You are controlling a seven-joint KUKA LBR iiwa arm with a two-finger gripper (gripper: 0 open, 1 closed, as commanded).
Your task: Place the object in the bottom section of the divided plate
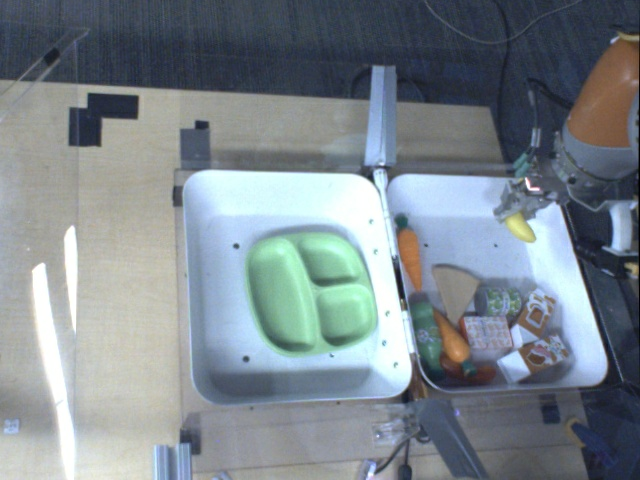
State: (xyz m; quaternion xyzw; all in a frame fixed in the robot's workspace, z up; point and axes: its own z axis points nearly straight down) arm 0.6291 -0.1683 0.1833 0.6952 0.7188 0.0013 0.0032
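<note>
Toys (490,336) are being left heaped at the right bin's (590,368) near edge. The plate (310,290) in the left bin (215,368) is being kept bare. At the right bin's far corner, a banana (520,229) is being touched by the gripper (522,206); a grasp cannot be told.

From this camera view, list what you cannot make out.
- Gripper: too small to tell whether the jaws grip the yellow object just below.
- Arm: cut off by the right edge.
- Toy pile: items overlap and are too small to identify individually.
</note>
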